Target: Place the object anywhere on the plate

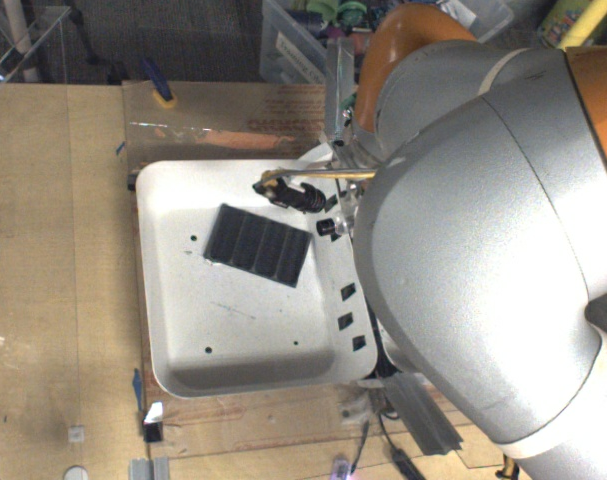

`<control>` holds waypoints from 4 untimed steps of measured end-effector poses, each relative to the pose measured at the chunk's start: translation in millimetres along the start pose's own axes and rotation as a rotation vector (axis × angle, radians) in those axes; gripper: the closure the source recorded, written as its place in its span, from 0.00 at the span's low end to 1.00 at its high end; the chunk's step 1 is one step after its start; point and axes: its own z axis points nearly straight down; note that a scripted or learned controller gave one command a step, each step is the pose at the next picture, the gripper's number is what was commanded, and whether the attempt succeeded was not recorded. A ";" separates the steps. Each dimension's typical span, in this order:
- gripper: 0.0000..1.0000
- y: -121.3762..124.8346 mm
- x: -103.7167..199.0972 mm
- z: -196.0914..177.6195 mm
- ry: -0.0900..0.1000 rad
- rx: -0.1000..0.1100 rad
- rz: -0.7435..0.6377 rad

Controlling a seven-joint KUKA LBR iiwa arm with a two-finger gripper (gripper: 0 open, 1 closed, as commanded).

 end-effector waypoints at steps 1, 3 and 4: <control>1.00 2.3 9.9 4.5 -0.018 -0.001 0.096; 1.00 1.8 15.6 9.7 -0.019 -0.005 0.075; 1.00 4.2 9.4 8.2 -0.002 0.002 0.093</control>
